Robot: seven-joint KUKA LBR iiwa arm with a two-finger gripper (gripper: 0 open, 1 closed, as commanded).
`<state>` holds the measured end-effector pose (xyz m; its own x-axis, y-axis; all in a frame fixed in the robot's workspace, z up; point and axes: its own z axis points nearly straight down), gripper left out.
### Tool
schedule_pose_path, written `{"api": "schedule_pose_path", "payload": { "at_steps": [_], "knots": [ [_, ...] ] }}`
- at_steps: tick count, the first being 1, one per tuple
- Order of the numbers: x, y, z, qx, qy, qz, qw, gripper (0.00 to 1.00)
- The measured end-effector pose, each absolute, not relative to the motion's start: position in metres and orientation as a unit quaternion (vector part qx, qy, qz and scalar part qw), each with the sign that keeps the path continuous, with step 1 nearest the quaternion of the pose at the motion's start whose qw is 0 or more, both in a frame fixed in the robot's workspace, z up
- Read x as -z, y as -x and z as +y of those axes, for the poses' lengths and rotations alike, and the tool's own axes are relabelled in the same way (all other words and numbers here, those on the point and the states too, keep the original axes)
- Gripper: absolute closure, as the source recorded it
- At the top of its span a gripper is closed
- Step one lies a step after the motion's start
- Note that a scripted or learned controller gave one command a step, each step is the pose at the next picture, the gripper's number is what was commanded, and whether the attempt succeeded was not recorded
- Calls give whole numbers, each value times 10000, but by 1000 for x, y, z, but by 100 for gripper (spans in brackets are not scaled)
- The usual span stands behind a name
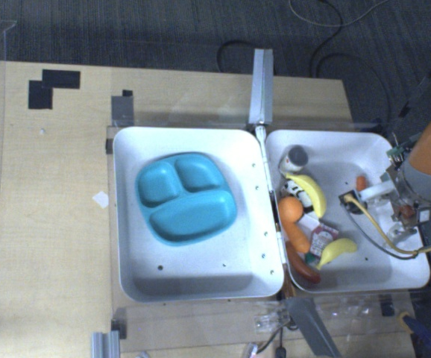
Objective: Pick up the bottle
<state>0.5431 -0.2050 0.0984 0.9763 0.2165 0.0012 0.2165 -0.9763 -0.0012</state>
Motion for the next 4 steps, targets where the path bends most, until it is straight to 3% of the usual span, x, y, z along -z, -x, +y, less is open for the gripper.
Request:
{"api": "schedule_pose_path", "payload": {
  "at_steps": [1, 2, 3, 4],
  "knots": [
    [-87, -619, -182, 35, 9932, -1163, -4, 0],
    [-100, -622, -181, 76, 9928, -1199, -16, 100],
    [-234, -633, -158, 32, 9946, -1040, -8, 100],
    [-89, -630, -102, 51, 9946, -1032, 2, 100]
  ]
}}
